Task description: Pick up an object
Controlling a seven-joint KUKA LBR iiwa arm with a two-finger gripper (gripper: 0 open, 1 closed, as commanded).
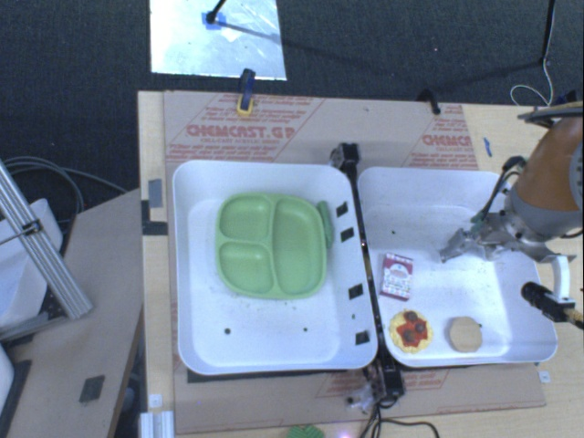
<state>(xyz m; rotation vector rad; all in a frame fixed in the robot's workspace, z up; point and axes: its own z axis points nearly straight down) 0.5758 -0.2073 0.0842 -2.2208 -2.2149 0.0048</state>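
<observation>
The worktop point(301, 121) is a flat brown board with red words printed on it. Two white bins sit right on it, side by side and touching in the middle. The left bin point(196, 336) is the bigger one. The right bin point(411, 190) is next to it. A small yellow and blue clip point(245, 94) is on the worktop's far edge.
</observation>
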